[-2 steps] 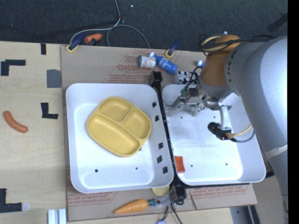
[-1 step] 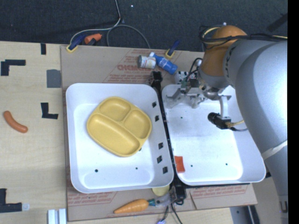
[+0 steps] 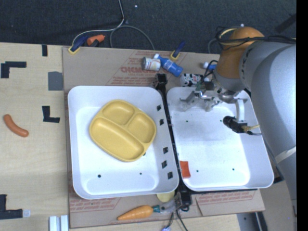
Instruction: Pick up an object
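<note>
Yellow plastic is what catches the eye: a three-compartment yellow plate [image 3: 123, 129] is lying flat in the left bin [image 3: 79, 143], set toward that bin's far-left half, and it is judged the likeliest thing to be picked. The gripper [image 3: 202, 96] is seen over the far edge of the right bin [image 3: 255, 170], near that bin's far-left corner, with the grey arm [image 3: 272, 85] and its orange band [image 3: 236, 52] reaching in from the right; whether the claw is spread or closed cannot be told from this angle, and nothing is seen held in it. So the key relation is this: the plate lies to the left of the claw and somewhat nearer the bench's front edge, across the divider between the two bins. The plate's long axis is seen running slantwise, from the left bin's far-left toward its near-right. That raised divider, with its black clips [image 3: 164, 150], must be cleared on the way across, it is judged. In the right bin only a small orange tag [image 3: 184, 168] is noted, near the front-left corner. Outside the bins, a blue-and-white bottle [image 3: 162, 64] is lying on the cardboard behind them, a toy carrot [image 3: 136, 212] at the front edge, and a toy sausage [image 3: 15, 125] well apart on the wooden worktop at the left.
</note>
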{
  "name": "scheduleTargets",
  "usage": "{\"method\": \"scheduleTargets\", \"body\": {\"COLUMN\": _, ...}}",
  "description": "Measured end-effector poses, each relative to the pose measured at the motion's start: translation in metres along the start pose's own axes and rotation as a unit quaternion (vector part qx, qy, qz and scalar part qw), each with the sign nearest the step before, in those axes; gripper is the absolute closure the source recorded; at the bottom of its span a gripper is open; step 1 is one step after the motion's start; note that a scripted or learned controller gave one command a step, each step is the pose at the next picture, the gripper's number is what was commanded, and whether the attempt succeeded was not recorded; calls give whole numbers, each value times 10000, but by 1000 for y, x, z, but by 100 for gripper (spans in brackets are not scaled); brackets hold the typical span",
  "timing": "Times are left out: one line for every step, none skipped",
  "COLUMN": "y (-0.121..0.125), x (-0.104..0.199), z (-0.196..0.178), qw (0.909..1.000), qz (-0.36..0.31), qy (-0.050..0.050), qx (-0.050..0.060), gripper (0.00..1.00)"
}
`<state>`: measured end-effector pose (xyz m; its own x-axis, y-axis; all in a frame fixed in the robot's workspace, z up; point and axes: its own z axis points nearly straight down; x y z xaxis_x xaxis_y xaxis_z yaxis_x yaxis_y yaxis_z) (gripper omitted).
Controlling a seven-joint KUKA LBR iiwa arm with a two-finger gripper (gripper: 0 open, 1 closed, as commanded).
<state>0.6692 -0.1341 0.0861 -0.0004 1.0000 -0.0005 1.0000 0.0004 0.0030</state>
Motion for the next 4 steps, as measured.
{"method": "scheduleTargets", "body": {"y": -6, "x": 39, "z": 1, "qw": 10000, "qz": -14, "qy": -7, "qx": 10, "gripper": 0}}
{"method": "scheduleTargets", "body": {"y": -1, "x": 37, "z": -13, "qw": 10000, "qz": -9, "qy": 3, "qx": 15, "gripper": 0}}
{"method": "scheduleTargets", "body": {"y": -19, "x": 33, "z": 0, "qw": 10000, "qz": -7, "qy": -6, "qx": -4, "gripper": 0}}
{"method": "scheduleTargets", "body": {"y": 0, "x": 37, "z": 1, "qw": 10000, "qz": -7, "qy": 1, "qx": 7, "gripper": 0}}
